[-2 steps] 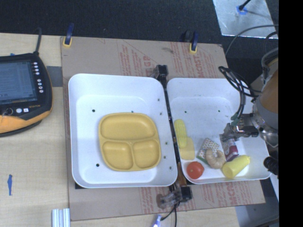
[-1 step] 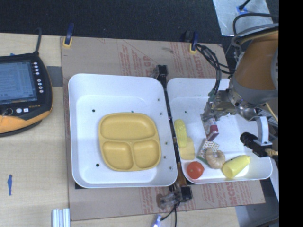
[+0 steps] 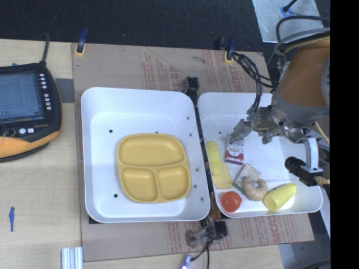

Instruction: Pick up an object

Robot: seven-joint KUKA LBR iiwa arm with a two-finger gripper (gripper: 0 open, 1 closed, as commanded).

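Toy food is the prize, heaped in the right bin's (image 3: 314, 206) near half: corn cob (image 3: 213, 154), red-and-white packet (image 3: 235, 151), tomato (image 3: 230, 201), doughnut (image 3: 256, 188), lemon (image 3: 279, 196). The end effector (image 3: 242, 129) hovers just above the packet, probably lining up on it, though whether it's spread or closed I cannot tell. Corn hugs the left wall, tight; bare floor behind gives room.
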